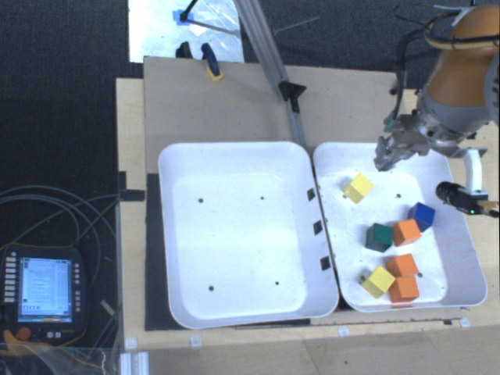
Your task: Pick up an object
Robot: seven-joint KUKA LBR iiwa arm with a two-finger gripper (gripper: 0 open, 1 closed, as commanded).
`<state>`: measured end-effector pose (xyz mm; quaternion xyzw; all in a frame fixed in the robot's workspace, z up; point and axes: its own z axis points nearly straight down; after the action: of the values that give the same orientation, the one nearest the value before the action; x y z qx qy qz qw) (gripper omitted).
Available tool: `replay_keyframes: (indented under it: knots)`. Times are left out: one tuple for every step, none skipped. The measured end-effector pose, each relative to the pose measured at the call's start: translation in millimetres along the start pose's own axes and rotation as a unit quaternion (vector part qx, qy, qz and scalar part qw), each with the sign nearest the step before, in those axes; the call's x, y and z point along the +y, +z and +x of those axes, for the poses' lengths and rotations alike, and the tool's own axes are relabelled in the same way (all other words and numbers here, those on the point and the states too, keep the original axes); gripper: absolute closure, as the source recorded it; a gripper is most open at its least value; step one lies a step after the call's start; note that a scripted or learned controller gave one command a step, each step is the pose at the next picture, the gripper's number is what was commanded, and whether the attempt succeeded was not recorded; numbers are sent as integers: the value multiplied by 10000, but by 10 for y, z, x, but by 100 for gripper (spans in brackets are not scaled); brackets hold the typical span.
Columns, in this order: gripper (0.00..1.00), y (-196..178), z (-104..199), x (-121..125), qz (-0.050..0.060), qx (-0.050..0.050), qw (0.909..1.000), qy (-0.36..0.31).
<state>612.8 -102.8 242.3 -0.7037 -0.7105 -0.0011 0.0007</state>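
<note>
Bench (234,108) with two white bins, right bin (461,280) holding coloured cubes, gripper (385,161) above it, grip unclear.

Tool (385,160) above yellow cube (358,187)

The gripper (386,159) is too small and blurred to make out its fingertips. The arm (462,69) is cut off by the right edge and top of the picture, and it covers the far right corner of the right bin (461,276). The lowest orange cube (404,289) sits partly behind the yellow cube (378,281) beside it, and whether the 2 touch is unclear. The green cube (379,237) has its right side hidden by another orange cube (406,231). The handheld control pendant (41,291) at lower left shows a screen whose text is too small to read. The tripod leg (262,33) runs off the top edge.
</note>
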Motion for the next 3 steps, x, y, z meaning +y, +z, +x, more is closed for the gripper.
replay_keyframes:
  knots:
    - [100, 89, 453, -287, 11, -2, 10000, 5]
    - [100, -56, 919, -553, 0, 2, 10000, -2]
    - [100, -154, 1398, -823, -1, 3, 10000, -7]
